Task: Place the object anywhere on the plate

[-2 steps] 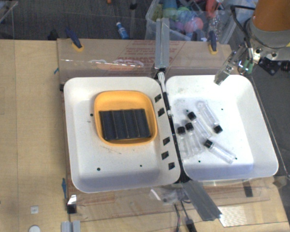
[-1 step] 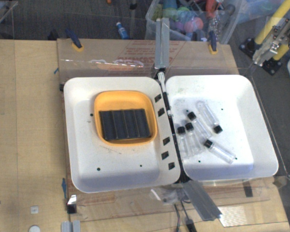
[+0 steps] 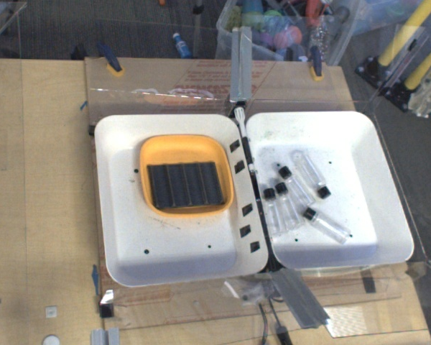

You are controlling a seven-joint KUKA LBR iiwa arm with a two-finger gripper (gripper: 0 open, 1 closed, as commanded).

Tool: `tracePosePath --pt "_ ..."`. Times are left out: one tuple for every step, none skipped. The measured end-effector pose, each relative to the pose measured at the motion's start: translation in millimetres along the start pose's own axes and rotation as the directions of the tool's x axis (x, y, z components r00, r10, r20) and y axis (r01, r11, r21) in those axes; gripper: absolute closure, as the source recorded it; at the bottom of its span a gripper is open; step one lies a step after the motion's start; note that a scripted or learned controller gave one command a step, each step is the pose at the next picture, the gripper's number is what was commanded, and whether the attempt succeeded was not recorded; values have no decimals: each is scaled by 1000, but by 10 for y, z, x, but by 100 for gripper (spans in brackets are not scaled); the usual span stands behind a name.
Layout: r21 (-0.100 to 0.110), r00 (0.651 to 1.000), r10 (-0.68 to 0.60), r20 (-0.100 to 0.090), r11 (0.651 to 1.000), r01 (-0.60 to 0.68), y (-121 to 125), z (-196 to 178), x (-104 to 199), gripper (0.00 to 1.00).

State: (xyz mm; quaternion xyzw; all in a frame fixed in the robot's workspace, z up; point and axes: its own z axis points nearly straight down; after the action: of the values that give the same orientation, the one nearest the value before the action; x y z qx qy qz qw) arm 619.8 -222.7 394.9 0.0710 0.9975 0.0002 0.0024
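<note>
Wooden table [image 3: 36,192] carries two white bins pushed edge to edge, so a carry between them is short. In the left bin [image 3: 118,254] sits an orange plate [image 3: 183,144], and a black ribbed block [image 3: 185,184] lies flat in its well, apparently already placed. Clear black-capped vials [image 3: 307,172] lie scattered in the right bin [image 3: 373,243].

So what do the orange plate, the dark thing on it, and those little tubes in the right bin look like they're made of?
The orange plate looks like matte moulded plastic: even colour, soft rounded rim, no glare. The dark ribbed block on it seems a matte black rubber or plastic, though I can't tell which. The tubes look like clear plastic or glass, see-through with black caps. The right bin appears smooth white plastic.
</note>
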Motion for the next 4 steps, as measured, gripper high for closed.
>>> tracePosePath --pt "3 972 -237 7 972 237 -53 -428 325 100" --pt "-1 882 -471 1 882 471 -90 -428 595 100" --pt "-1 769 -639 0 769 639 -175 -427 1163 100" --pt "3 633 -774 3 633 774 -149 -423 1076 100"
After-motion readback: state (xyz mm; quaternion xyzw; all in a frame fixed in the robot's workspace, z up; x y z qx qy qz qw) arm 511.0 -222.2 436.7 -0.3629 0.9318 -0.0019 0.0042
